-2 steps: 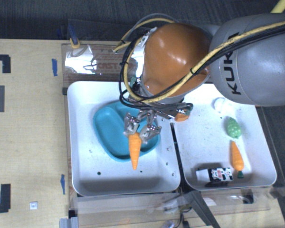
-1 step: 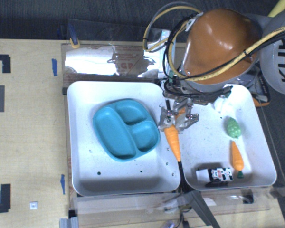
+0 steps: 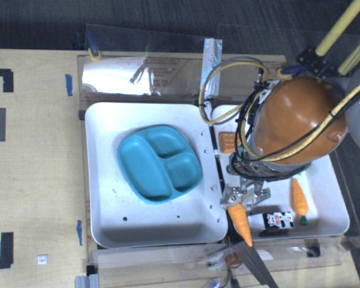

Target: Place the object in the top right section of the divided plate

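Orange plastic carrot [image 3: 240,222] is seemingly pinched at its top by the closed claw [image 3: 245,198]; it should be lifted clear (rims cleared) toward nine o'clock, over the blue divided plate [image 3: 160,162].

No legible text or labels

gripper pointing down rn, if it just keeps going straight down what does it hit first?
Most likely the carrot right at the gripper tip, over the right bin front edge. Depth is unclear from this slanted view, so contact may already exist.
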### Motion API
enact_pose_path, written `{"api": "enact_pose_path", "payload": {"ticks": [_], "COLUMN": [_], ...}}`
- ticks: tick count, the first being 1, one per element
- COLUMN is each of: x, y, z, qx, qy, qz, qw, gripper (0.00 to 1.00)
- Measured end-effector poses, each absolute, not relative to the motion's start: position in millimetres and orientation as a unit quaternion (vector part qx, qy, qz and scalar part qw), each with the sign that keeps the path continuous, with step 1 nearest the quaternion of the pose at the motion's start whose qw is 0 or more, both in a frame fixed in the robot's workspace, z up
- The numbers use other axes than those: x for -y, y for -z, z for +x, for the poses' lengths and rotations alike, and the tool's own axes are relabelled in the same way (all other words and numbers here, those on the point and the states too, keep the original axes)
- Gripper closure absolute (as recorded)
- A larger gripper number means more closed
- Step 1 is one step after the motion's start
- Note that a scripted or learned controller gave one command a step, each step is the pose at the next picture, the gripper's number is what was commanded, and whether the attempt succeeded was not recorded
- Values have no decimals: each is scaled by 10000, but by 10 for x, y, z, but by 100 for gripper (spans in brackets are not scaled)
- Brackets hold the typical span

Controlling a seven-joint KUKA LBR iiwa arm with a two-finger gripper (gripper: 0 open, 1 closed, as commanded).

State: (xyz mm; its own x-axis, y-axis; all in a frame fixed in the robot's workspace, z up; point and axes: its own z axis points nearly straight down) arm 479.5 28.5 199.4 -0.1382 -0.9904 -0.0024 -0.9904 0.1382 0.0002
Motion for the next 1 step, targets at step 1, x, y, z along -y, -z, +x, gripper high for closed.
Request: {"api": "enact_pose_path", "payload": {"ticks": [1], "x": [-1146], "y": [-2170], "z": [5417], "qx": [-7355], "qy": [-8], "qz": [-6775], "qw": [35], "gripper": [100]}}
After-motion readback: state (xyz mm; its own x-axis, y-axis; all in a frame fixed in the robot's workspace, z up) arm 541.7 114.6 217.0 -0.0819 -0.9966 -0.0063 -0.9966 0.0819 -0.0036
